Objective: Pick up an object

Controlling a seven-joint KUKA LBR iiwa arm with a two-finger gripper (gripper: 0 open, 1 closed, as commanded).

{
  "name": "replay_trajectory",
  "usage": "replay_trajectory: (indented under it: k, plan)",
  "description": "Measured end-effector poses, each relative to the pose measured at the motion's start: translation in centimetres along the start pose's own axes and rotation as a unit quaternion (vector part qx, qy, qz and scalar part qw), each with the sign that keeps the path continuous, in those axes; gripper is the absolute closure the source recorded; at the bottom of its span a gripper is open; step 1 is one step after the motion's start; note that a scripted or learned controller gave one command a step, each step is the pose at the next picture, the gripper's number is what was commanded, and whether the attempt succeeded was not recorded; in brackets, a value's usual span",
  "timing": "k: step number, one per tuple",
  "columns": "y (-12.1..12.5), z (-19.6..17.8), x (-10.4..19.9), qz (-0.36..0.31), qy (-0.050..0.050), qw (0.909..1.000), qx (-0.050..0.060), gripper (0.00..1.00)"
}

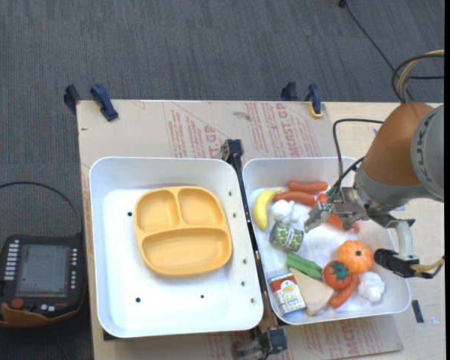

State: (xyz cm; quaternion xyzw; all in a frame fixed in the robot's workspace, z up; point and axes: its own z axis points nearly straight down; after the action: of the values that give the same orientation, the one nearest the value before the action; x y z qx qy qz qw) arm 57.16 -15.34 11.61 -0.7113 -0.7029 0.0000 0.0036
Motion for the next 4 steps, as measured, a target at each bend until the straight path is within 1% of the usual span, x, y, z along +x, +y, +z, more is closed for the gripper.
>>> replay_trajectory:
  k: [1, 2, 3, 4]
  plan:
    - [0.0, -1.0, 0.0, 0.001, 0.001, 1.0000, 0.000, 1.00]
    - [0.0, -1.0, 0.0, 0.001, 0.001, 1.0000, 0.000, 0.00]
    - [2.8, 3.0, 5.0, -0.007, -0.001, 1.0000, -0.001, 0.00]
    - [2.8, 1.9, 4.9, -0.006, -0.001, 1.0000, 0.000, 1.00]
